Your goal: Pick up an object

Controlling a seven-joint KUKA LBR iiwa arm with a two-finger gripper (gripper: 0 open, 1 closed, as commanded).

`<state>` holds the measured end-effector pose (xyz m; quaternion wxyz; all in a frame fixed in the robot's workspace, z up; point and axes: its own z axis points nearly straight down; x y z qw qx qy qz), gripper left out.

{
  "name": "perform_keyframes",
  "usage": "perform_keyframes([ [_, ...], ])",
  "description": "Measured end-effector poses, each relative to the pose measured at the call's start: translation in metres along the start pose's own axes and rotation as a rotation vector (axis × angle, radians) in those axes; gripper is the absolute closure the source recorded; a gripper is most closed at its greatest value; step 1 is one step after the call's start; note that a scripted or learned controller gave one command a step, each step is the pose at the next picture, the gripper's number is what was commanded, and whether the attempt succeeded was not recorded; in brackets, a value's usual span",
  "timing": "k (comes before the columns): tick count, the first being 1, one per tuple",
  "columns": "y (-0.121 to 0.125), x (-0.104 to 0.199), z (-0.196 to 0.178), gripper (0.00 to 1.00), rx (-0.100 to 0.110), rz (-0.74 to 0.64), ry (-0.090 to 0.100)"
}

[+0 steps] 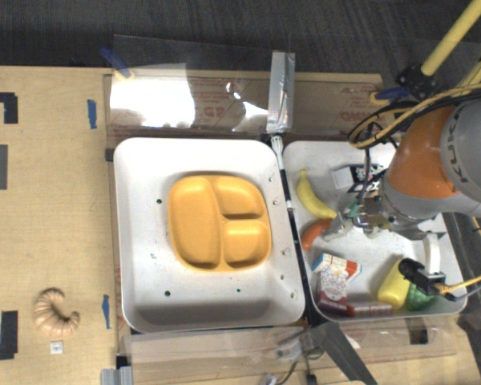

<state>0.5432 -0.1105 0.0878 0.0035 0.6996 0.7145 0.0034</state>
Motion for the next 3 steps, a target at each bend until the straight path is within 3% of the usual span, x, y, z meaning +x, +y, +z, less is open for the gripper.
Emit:
perform_keyframes([
  [1, -0.025, 0.000, -0.001, 0.00, 0.000, -0.416, -0.001],
  [2, 0.025, 0.009, 0.000, 0.00, 0.002, -0.167, -0.001],
  [3, 0.033, -0.034, 0.001, 0.00, 0.003, -0.205, -0.002],
])
